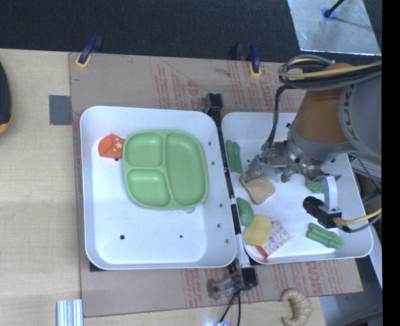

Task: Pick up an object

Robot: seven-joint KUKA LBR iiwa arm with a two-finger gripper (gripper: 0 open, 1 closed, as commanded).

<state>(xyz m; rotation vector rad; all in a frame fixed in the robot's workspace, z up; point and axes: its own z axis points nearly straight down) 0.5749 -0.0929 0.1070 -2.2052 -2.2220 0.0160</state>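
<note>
My gripper (266, 171) hangs low over the left half of the right bin (291, 255), under the grey arm with its orange band. Just below it, touching or nearly touching, lies a tan bread-like piece (257, 191). Around it in this bin lie a green piece by the left wall (233, 156), a green piece (244, 213), a yellow lump (257, 231), a red and white packet (276, 240) and a green pod (324, 236). Another green piece (315, 186) is partly hidden by the wrist.
The left bin (152, 250) holds a green divided plate (166, 168) and a red piece with a yellow star (110, 146) at its upper left. A tan curled thing (297, 305) lies on the bench in front of the bins.
</note>
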